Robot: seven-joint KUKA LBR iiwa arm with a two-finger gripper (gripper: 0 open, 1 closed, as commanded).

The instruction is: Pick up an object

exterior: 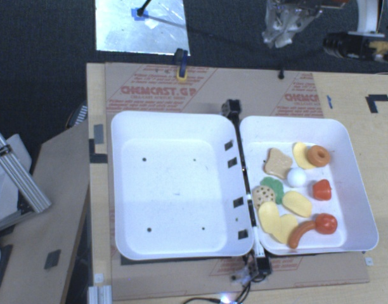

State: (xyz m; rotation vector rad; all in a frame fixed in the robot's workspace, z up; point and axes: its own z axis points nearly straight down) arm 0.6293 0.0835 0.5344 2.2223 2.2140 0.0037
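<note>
End effector [284, 25] is hanging at the 1 o'clock edge of the frame, above the dark floor beyond the desk [149, 87], well apart from both bins; nothing is sitting between its fingers, and whether they are released or clenched I cannot tell. Left bin [127, 138] is lying at 9 o'clock of the right bin [346, 170], the two touching along a shared black-clipped edge. All task objects are sitting in the right bin: toast slice [278, 163] at about 11 o'clock of the pile, doughnut [319, 155] at 1 o'clock resting on a yellow piece [301, 154], white ball [297, 177] near the middle, red pepper [321, 189] at 3 o'clock. Green leafy piece [274, 187] is lying at 9 o'clock, touching a speckled cookie [264, 196]. Yellow pieces are clustering at 6 to 7 o'clock [273, 219], with one more [297, 203] just beside the green piece. Sausage [300, 232] is lying at 5 o'clock, touching a red tomato [326, 223]. A shiny metal sheet [143, 18] is lying on the floor at 11 o'clock of the frame
</note>
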